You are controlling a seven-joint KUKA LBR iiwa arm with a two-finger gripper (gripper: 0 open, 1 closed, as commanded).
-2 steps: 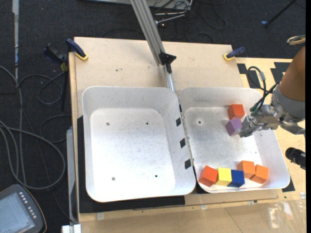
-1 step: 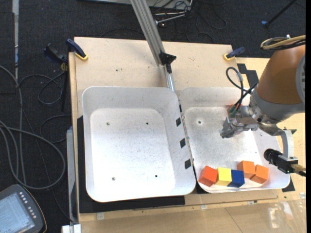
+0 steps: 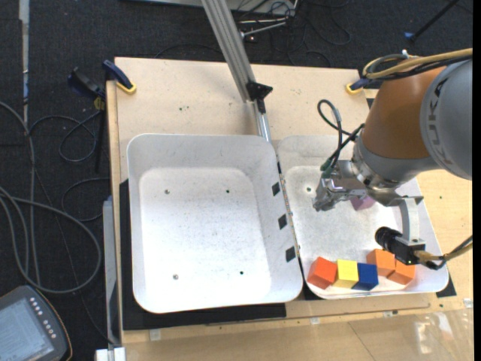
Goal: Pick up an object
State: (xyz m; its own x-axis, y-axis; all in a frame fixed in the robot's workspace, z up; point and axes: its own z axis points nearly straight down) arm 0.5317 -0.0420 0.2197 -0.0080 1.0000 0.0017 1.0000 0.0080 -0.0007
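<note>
Bins sit side by side on the bench [image 3: 195, 89] so that the arm can reach both. The left bin [image 3: 146, 224] shows a bare white floor with small dark specks. The right bin [image 3: 301, 194] holds all the objects, and they lie along its near edge. It seems they slid or were pushed there, because this rim stops them.

Going from left to right in that row: an orange block [image 3: 323, 271], touching it a yellow block [image 3: 347, 271], then a blue block [image 3: 367, 276], and further right two more orange blocks [image 3: 393, 265] close together. The last ones are partly covered by a black part of the arm, so I am not sure how many there are. A small purple object [image 3: 364, 201] shows just beside the wrist, farther in the bin and half hidden.

The gripper [image 3: 326, 195] hangs over the middle of the right bin, apart from the row of blocks. Whether the jaws stand wide or narrow I cannot tell, because the wrist hides them from this slant. Nothing is visible between them.

I judge that the pick is not yet done. The blocks touch each other and lie at the rim, which can make a clean grasp difficult.
</note>
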